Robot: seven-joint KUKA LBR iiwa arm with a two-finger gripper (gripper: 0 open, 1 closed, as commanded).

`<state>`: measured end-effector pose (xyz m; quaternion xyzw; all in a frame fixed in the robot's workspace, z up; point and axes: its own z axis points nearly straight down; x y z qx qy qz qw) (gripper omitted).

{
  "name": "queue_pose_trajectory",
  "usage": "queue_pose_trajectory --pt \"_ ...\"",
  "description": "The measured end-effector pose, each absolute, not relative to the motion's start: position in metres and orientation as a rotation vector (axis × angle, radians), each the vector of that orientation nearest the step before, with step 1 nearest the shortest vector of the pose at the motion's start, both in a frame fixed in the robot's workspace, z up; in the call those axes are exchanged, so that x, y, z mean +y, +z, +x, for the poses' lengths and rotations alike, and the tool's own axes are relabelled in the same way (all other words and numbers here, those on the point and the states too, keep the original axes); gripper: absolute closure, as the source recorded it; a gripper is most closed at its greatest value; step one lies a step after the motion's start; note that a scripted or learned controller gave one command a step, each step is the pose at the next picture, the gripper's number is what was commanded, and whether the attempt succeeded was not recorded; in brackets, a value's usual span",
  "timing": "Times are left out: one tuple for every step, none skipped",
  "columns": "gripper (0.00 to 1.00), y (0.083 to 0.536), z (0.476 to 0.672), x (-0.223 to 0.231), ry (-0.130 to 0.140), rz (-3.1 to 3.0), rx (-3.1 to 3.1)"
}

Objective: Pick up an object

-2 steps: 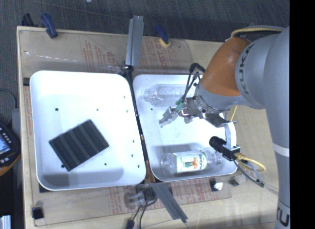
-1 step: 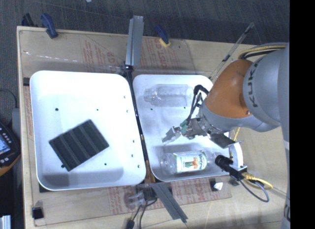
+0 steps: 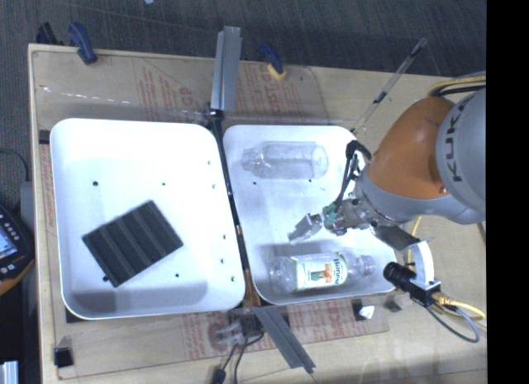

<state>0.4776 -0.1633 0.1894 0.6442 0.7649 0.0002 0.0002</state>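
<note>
Nothing's been picked up yet as far as I can see. Nearest the camera, the labelled clear bottle (image 3: 322, 272) lies on its side in the right bin (image 3: 256, 209). Just above it hangs the gripper (image 3: 307, 225), holding nothing; can't tell how wide the jaws are. Further back lies a second clear bottle (image 3: 285, 160), untouched.

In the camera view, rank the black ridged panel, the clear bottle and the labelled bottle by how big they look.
1. Black ridged panel, in the left bin: clearly the largest.
2 and 3. Labelled bottle and clear bottle, both in the right bin: they look alike in size. The labelled one seems slightly longer, but too close to rank.
</note>
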Motion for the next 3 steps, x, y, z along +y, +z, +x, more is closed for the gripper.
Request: queue_pose_trajectory --pt "0.0 0.091 0.477 -0.129 0.0 2.02 2.407" --pt "0.0 0.118 0.55 -0.164 -0.002 2.514 1.888" --pt "0.0 0.234 0.561 -0.201 -0.001 2.444 1.977"
